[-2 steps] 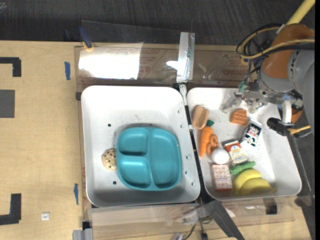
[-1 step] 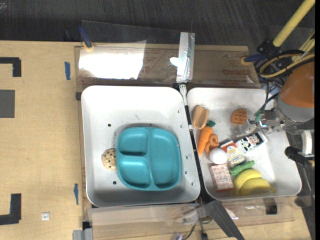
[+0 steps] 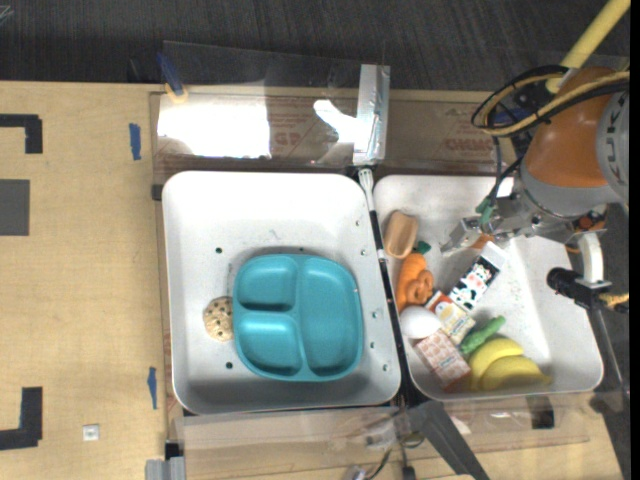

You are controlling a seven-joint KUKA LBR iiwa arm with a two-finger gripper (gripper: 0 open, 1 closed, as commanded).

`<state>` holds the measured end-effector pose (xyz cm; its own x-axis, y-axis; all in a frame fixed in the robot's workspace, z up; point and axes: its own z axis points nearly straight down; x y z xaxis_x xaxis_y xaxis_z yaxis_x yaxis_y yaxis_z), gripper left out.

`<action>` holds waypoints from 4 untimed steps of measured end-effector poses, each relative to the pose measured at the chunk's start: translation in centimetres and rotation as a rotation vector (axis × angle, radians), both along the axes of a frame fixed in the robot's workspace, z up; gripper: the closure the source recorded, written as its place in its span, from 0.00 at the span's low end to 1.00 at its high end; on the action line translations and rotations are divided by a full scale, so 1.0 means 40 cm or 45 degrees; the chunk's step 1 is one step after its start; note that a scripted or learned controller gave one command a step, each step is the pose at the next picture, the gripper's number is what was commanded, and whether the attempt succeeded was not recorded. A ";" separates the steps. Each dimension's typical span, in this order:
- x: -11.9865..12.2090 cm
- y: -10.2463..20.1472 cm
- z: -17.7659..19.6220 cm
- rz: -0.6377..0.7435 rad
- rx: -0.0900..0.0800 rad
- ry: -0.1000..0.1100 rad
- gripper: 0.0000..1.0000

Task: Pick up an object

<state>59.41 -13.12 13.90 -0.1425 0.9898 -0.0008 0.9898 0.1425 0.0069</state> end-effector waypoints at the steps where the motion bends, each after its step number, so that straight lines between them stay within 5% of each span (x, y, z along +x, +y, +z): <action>1: 0.048 -0.022 -0.131 -0.210 0.000 0.003 0.00; 2: 0.091 -0.140 -0.134 -0.137 -0.003 0.006 0.00; 3: 0.115 -0.086 -0.121 -0.127 -0.001 0.003 0.00; 4: 0.116 -0.088 -0.090 -0.127 -0.002 0.002 1.00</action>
